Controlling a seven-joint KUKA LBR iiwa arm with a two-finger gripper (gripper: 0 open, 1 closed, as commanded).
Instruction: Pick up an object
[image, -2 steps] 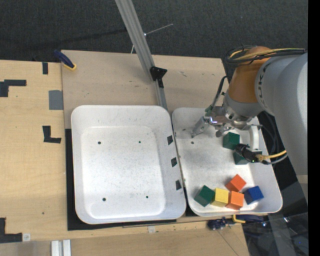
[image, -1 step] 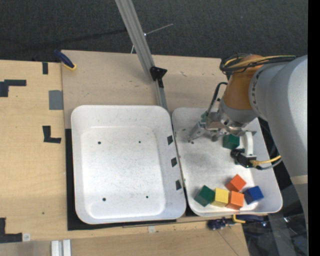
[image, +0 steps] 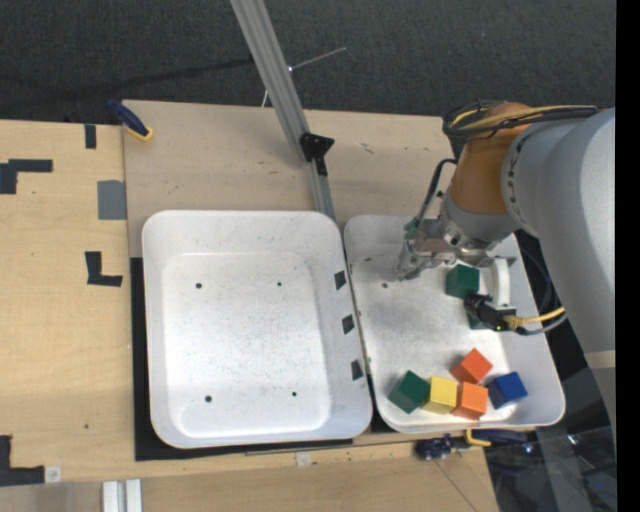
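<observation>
Pincer in the right bin
Pincer, grip unclear, above clustered green, yellow, orange, blue blocks.

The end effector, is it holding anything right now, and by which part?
Cannot be told. The end effector hangs over the right bin, with nothing visibly between its fingers; the coloured blocks lie at the bin's near end.

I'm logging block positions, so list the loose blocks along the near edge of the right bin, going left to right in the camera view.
dark green block → yellow block → orange block → blue block. A second orange block sits just behind, overlapping the first orange one's span, so I leave it out of the order.
</observation>
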